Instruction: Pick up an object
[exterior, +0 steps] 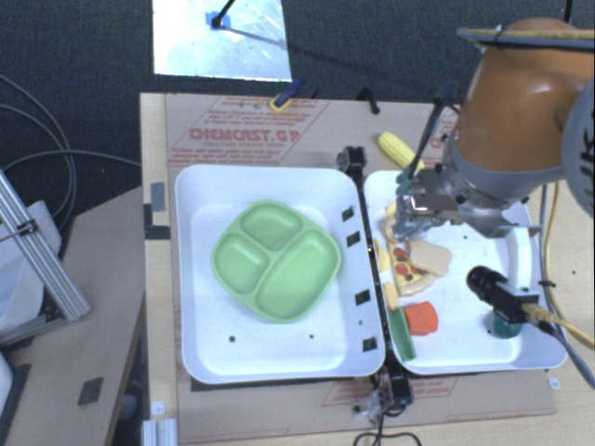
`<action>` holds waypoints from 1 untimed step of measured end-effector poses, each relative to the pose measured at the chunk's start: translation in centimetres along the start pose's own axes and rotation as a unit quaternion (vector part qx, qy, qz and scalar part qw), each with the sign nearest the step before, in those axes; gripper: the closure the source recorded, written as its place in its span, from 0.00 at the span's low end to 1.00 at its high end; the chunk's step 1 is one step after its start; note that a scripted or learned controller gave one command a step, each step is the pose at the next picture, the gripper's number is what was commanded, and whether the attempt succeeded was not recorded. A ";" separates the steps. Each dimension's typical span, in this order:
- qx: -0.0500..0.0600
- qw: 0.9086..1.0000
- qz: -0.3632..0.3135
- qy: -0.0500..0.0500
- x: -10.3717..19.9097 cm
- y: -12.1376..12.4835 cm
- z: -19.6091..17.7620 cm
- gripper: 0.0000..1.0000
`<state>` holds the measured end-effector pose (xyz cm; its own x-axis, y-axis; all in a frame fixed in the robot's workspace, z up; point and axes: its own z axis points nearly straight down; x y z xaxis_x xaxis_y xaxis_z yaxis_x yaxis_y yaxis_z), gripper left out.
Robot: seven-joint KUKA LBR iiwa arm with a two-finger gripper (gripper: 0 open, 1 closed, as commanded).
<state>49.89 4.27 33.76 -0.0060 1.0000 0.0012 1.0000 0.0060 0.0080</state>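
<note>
2 bins: green plate (276, 260) left, toys crowd the right under the end effector (406, 219), grip state unclear.

The right bin (465, 351) holds the pickable objects, crowded along its nine o'clock wall. A tan, bread-like slice (429, 257) lies flat near the bin's middle. Touching it at its eight o'clock is a small pizza wedge (403, 272) with red dots, also flat. At six o'clock from the slice sits an orange-red block (421, 318), apart from it. A long green strip (401, 333) lies along the wall at nine o'clock of the block. A pale yellow piece (391, 295) rests between the strip and the wedge. A yellow corn cob (400, 150) lies tilted at the bin's eleven o'clock corner.
</note>
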 end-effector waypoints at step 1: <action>0.000 1.000 -0.003 0.002 9.0 -1.1 -6.5 1.00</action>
